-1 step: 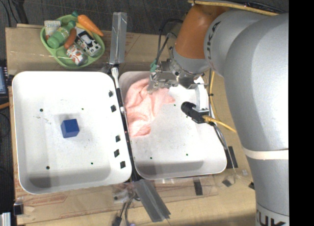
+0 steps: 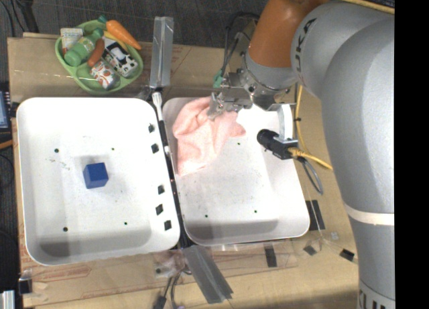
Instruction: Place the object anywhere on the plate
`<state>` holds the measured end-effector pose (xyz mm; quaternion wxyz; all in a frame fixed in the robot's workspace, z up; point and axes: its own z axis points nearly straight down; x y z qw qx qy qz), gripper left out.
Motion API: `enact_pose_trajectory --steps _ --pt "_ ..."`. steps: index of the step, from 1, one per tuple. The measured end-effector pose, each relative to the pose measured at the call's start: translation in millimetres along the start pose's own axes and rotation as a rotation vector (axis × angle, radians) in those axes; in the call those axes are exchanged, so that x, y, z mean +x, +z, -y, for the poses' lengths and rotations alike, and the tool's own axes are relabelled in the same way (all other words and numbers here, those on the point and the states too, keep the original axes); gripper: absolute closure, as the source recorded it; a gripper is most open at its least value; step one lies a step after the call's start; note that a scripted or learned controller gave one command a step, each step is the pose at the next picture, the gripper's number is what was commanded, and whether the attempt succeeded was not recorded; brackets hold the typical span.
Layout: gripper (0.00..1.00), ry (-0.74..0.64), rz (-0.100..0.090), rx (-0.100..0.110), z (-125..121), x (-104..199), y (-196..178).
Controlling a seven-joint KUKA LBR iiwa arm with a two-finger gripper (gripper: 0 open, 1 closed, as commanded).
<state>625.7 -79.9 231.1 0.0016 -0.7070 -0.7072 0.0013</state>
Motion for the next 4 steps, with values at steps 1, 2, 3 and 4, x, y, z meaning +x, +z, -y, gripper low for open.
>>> enact_pose_trajectory --steps 1,2,3,4 --pt "1.0 -0.404 0.001 0.002 1 51 -9" --pt "1.0 -0.81 0.002 0.0 -2 103 -14" --pt "1.0 -1.212 0.003 -0.001 6 154 -2" --pt "1.0 -1.568 0.004 -0.002 9 197 -9"
